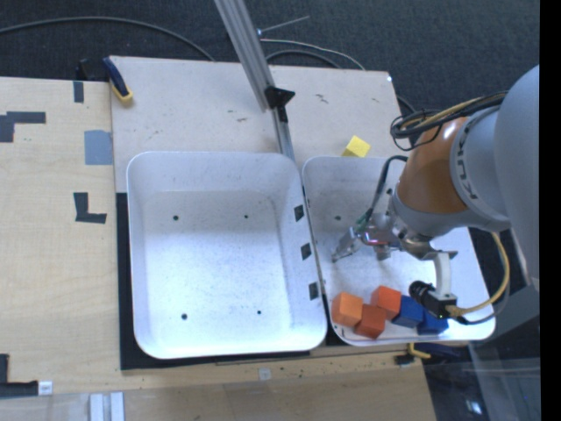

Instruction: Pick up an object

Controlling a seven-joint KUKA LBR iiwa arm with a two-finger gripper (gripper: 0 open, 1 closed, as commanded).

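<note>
Orange blocks (pixel 361 312) clustered at near edge of right bin (pixel 329 204), blue block (pixel 418 316) touching on their right. End effector (pixel 351 242) hangs above bin middle, farther back and slightly left of cluster; can't tell if spread or pressed together, nothing seen in it. Judgement: next move goes toward camera, slightly right, then down. Yellow block (pixel 357 146) on table (pixel 193 103) behind bin, out of play.

The grey arm (pixel 504 147) reaches in from the right, bent downward, its orange band (pixel 429 178) just above the wrist. The tool (pixel 346 248) hangs low at its end, metal fingers (pixel 340 251) pointing left and down.
</note>
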